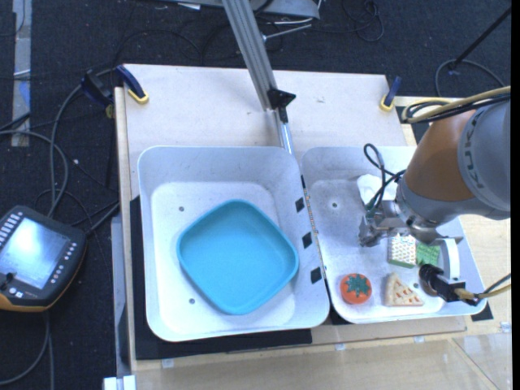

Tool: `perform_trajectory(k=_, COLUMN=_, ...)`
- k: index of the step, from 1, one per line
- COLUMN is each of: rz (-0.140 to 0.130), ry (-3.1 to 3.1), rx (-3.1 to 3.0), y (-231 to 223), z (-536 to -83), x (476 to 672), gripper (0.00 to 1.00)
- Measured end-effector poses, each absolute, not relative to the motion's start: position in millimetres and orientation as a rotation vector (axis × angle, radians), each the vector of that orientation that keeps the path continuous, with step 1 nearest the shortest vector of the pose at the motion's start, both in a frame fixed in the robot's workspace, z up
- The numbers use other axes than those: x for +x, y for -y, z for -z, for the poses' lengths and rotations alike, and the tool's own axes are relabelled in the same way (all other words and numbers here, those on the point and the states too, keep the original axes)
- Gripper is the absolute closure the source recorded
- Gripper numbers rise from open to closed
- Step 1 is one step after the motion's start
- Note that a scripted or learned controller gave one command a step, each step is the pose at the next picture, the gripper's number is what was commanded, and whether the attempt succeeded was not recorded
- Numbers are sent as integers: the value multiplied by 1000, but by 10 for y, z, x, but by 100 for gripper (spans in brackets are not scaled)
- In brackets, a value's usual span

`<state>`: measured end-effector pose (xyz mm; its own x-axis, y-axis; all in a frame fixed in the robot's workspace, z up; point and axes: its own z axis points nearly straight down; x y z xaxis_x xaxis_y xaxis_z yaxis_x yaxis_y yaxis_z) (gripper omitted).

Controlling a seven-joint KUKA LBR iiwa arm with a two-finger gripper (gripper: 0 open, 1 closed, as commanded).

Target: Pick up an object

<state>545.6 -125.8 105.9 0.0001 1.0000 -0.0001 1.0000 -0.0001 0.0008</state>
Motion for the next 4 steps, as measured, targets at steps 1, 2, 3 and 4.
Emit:
perform_trajectory(k=1, rz=-3, ry=-2219, rx=2219, y=1281, z=-1526, x=5381, gripper=100)
perform_trajectory(k=2, rz=-3, ry=-2219, rx=2220, y=1323, z=-1972, x=5331, gripper=100)
perform_trajectory(k=3, rz=-3, ry=-2219, rx=2219, y=1345, z=-2393, x=5328, gripper=100)
perform_trajectory(k=4, rz=-1, ry=-2227, rx=2216, y=873, z=-2405, x=5609, gripper=100)
